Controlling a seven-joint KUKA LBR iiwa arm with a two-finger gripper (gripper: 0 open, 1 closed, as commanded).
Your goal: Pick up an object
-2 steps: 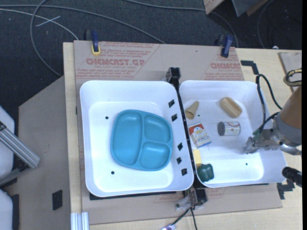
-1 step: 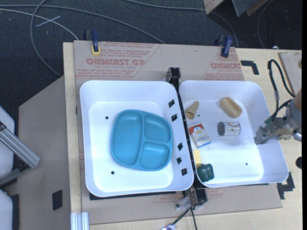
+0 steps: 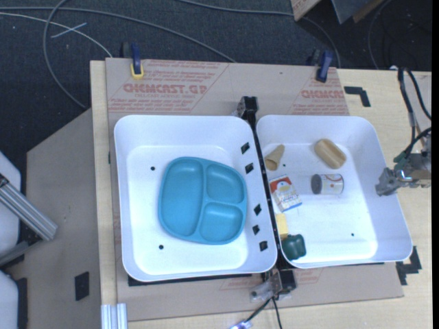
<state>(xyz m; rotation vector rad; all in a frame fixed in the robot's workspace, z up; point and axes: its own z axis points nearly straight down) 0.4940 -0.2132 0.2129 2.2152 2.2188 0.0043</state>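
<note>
The right bin (image 3: 384, 184) holds several small objects. A tan roll (image 3: 330, 153) lies at the back, with a tan cone (image 3: 274, 157) to its left by the divider. A small can (image 3: 326, 184) lies on its side in the middle. Left of the can is a red and white packet (image 3: 285, 192), and a green pepper-like piece (image 3: 293, 246) sits at the front left corner. My gripper (image 3: 392, 181) hovers at the bin's right rim, right of the can and apart from every object, with nothing seen in it.
The left bin (image 3: 130, 184) carries a blue divided plate (image 3: 203, 200). A black divider with clips runs between the bins. Blue clamps (image 3: 136, 64) hold the cardboard sheet at the back, and cables hang at the far right.
</note>
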